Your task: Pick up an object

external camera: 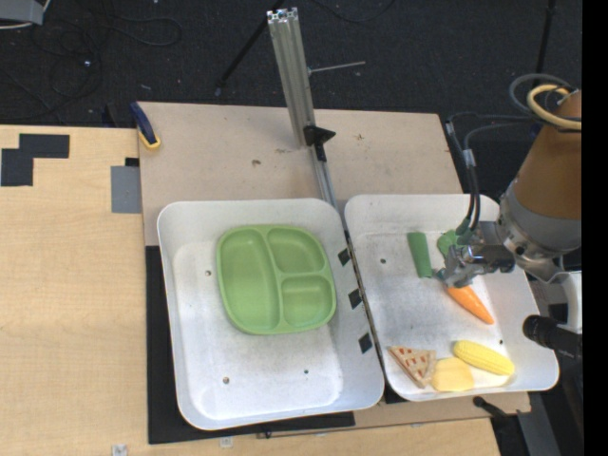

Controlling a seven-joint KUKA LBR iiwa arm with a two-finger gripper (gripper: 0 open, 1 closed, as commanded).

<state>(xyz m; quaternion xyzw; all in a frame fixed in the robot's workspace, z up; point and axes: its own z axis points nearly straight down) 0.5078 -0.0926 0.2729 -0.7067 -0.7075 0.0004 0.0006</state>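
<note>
While I am working the arm in from three o'clock, the gripper (463, 260) is sitting low over the right bin (380, 218), right at the leafy top of the carrot (472, 301), which is lying on the bin floor pointing toward five o'clock. I cannot tell whether the jaws are open or closed; the wrist body is hiding them, and nothing is visibly pinched between them. The carrot looks like the nearest candidate, so I am judging this as the approach-and-close step. To do it well, I am wanting the jaws straddling the thick orange shoulder across its width, not the soft green top, which would likely slip out. The green stick (419, 254) is lying just beside, at nine o'clock of the gripper, so I am minding not to nudge it. The corn (484, 356), lemon-yellow piece (453, 377) and pizza slice (412, 363) are lying well clear at six o'clock. The green divided plate (275, 279) is resting in the left bin (190, 388).
</note>
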